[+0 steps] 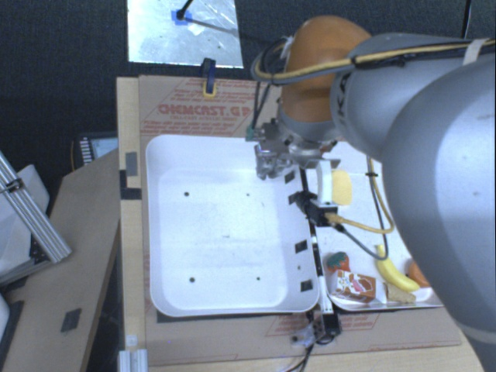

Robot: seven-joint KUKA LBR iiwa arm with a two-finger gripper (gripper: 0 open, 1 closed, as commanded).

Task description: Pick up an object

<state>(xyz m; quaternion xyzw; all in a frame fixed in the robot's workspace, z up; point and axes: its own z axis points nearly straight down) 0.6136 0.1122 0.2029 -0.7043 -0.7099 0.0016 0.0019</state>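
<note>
My gripper (270,163) hangs over the far right corner of the left white bin (167,208), just below the orange wrist band. In the right bin (364,301) lie a pale yellow block (341,187), a banana (395,274), a small red and white packet (355,285) and an orange piece (418,273) at the arm's edge. The big grey arm covers most of that bin. I see nothing between the gripper's fingers.
A black-marked divider (310,231) runs between the two bins. Cardboard with red print (201,108) lies under them, with a yellow clamp (209,80) at its far edge. A shiny metal sheet (184,20) sits behind. Aluminium rails (27,208) stand at the left.
</note>
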